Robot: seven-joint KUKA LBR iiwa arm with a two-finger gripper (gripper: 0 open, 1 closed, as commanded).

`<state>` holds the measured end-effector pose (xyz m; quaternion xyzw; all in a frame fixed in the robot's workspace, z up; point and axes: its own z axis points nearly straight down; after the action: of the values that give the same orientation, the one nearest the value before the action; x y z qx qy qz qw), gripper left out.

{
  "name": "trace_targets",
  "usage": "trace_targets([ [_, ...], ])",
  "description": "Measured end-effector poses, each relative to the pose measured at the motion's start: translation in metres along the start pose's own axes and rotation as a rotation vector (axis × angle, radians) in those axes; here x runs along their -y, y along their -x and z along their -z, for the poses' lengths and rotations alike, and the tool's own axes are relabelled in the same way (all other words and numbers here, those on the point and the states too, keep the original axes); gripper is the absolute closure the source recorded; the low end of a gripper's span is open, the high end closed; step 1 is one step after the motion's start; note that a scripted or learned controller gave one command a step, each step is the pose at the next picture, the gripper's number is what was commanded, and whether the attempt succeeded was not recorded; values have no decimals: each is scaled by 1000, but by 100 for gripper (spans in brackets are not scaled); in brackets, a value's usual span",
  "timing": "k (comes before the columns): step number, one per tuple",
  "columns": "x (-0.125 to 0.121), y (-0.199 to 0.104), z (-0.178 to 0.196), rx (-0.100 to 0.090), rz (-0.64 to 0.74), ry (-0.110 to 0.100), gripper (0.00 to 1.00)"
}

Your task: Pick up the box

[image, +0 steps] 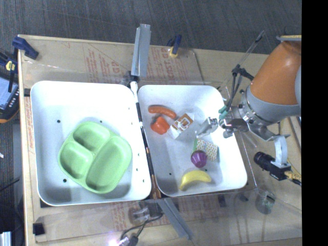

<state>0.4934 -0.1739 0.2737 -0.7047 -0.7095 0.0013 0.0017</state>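
Note:
The box [182, 122] is small and white with an orange pattern. It lies tilted in the upper middle of the right bin [231, 174], touching an orange-red pepper [160, 125] on its left. My gripper [207, 126] hangs over the right bin just right of the box, a short gap away from it. Nothing shows in its grasp. The grey and orange arm [274, 83] reaches in from the right over the bin's rim.
A sausage [162, 110] lies above the pepper. Below the gripper sit a patterned packet [207, 148], a purple eggplant [199, 159] and a banana [195, 178]. The left bin [46, 99] holds a green divided plate [95, 157].

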Motion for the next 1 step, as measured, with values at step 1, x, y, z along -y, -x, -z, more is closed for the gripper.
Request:
trace_targets([
  [1, -28, 37, -47, 0, 74, -2, 0],
])
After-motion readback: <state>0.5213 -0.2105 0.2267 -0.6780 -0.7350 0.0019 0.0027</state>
